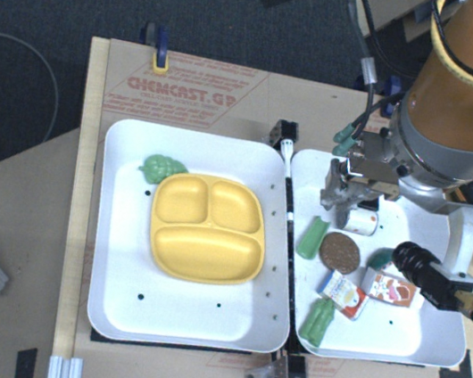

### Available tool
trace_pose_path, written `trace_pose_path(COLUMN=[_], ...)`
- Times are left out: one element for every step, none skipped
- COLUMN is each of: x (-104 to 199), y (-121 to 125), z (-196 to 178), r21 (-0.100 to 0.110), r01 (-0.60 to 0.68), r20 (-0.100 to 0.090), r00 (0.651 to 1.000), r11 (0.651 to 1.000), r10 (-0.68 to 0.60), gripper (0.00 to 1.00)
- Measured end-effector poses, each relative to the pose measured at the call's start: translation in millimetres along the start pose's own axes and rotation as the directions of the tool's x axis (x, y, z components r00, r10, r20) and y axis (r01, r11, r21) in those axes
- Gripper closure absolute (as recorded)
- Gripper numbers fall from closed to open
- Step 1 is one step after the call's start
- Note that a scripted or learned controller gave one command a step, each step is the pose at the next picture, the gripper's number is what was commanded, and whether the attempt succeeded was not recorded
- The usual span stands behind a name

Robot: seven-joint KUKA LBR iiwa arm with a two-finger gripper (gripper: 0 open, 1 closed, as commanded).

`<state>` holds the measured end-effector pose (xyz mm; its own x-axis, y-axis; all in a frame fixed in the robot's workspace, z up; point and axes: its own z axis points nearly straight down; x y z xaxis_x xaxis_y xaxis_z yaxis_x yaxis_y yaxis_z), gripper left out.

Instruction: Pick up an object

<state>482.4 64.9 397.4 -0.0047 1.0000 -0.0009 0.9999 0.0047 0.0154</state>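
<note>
Gripper point(347, 203) over right bin point(435, 350), finger state impossible to tell, brown disc point(340, 252) just at its six o'clock, yellow plate point(208, 228) in left bin point(119, 235).

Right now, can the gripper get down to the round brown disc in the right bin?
Probably yes. The gripper hangs just above and beside the brown disc, whose top is uncovered, though a green piece and small carton crowd it.

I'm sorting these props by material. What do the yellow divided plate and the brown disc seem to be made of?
The yellow divided plate looks like moulded plastic: one even colour, rounded compartment ridges, soft sheen. The brown disc looks matte and slightly speckled, with a pale rim; it may be plastic or rubber, but the picture leaves that open.
</note>
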Motion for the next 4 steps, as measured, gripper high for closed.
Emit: trace_pose_path(x=[0, 1, 1, 89], y=[1, 2, 2, -7], z=[-10, -21, -31, 92], r21=[-0.003, -0.006, -0.009, 0.031], r01=[0.001, 0.001, 0.002, 0.004], r20=[0.000, 0.001, 0.001, 0.001], r00=[1.000, 1.000, 1.000, 1.000], r11=[1.000, 1.000, 1.000, 1.000], r10=[-0.001, -0.001, -0.002, -0.004], gripper=[1.00, 1.00, 1.00, 1.00])
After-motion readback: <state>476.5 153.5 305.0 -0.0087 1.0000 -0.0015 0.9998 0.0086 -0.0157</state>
